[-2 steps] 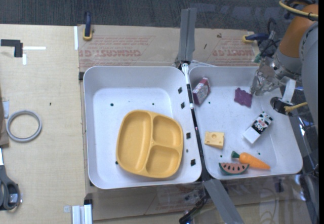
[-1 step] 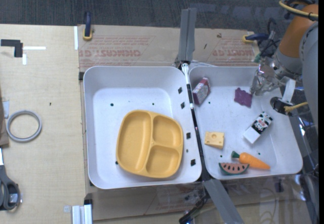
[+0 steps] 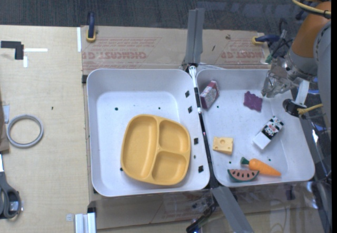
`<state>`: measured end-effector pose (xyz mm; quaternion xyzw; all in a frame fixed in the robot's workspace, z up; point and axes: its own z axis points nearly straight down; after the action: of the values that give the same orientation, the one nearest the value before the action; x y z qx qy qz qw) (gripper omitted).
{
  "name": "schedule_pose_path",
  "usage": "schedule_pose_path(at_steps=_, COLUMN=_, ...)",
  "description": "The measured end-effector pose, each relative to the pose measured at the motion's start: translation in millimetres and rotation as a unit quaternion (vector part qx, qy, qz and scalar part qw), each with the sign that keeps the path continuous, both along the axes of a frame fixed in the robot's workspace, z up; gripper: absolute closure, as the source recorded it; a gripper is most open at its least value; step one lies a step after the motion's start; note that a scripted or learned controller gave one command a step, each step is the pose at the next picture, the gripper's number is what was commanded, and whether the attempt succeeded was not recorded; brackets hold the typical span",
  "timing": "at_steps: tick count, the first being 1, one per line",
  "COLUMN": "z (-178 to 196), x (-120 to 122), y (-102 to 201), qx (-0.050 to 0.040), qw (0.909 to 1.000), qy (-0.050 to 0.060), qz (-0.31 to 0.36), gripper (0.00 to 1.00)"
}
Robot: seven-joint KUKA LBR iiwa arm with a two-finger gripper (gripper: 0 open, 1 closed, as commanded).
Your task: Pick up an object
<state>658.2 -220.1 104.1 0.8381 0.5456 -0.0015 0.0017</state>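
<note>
The right bin (image 3: 295, 171) holds several toy items: a purple piece (image 3: 253, 101), a dark red carton (image 3: 209, 94) leaning by the left wall, a white milk carton with black spots (image 3: 268, 132), a cheese wedge (image 3: 222, 145), a carrot (image 3: 265, 168) and a watermelon slice (image 3: 243, 175). My gripper (image 3: 273, 89) hangs over the bin's far right corner, just right of the purple piece and above the bin floor. Nothing shows between its fingertips.
The left bin (image 3: 105, 95) holds a yellow divided plate (image 3: 156, 149). A tape roll (image 3: 23, 130) lies on the wooden bench at far left, with scissors (image 3: 8, 200) below it. A grey divider post (image 3: 194, 37) rises between the bins at the back. Cables hang beside the arm.
</note>
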Motion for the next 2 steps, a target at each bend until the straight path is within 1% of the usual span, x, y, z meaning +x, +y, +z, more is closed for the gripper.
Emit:
schedule_pose_path(at_steps=1, z=-0.4, x=-0.1, y=0.2, qx=0.0002, qw=1.0000, qy=0.000, qz=0.000, gripper=0.00)
schedule_pose_path(at_steps=2, z=-0.4, x=-0.1, y=0.2, qx=0.0002, qw=1.0000, qy=0.000, qz=0.000, gripper=0.00)
